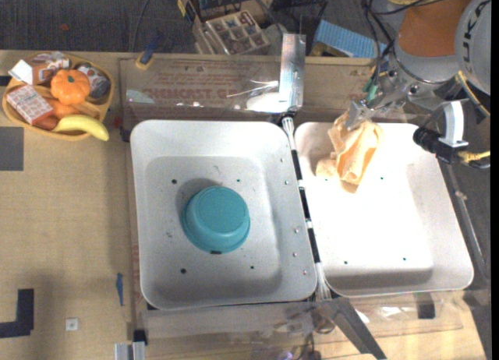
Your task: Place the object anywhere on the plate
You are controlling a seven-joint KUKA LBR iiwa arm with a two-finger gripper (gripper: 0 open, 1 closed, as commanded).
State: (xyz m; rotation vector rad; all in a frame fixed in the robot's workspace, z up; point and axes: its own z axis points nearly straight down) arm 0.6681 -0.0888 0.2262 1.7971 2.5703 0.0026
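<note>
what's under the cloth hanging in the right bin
The yellow cloth hangs from the gripper over the right bin. Bare white floor lies below it; the patch directly behind the cloth is covered.

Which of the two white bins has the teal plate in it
The left shallow white bin holds the round teal plate, near its middle. The right shallow white bin has a pale orange cloth hanging at its far edge, pinched in the gripper.

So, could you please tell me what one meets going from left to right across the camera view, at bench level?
Basket of toy food → left white bin holding the teal plate → right white bin → orange cloth hanging from the gripper.
</note>
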